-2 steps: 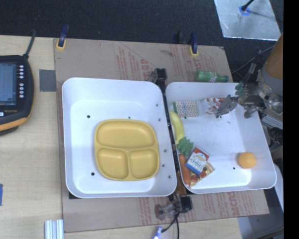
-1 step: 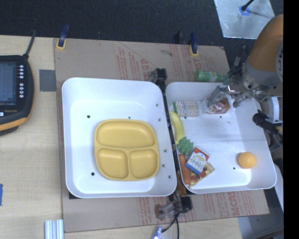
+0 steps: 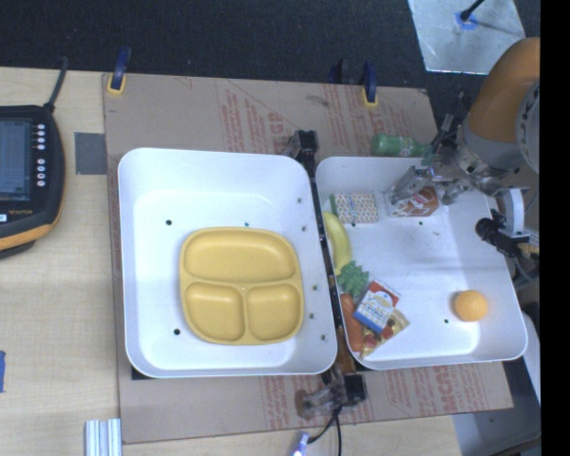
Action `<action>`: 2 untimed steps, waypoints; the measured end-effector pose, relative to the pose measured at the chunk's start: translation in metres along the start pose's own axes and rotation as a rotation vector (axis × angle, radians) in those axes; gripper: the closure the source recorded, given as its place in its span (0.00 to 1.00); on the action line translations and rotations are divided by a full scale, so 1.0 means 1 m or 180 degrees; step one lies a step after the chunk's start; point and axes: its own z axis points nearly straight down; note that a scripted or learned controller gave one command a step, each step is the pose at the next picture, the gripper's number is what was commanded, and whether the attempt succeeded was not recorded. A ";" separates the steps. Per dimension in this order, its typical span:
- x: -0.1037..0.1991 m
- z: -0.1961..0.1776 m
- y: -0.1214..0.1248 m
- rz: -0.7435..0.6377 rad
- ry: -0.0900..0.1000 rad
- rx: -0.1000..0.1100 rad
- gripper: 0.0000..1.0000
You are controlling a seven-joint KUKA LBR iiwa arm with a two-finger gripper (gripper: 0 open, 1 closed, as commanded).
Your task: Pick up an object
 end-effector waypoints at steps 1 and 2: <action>0.001 -0.013 0.002 -0.0007 0.0011 -0.0002 1.00; 0.040 -0.064 -0.031 0.0003 0.0012 0.0031 1.00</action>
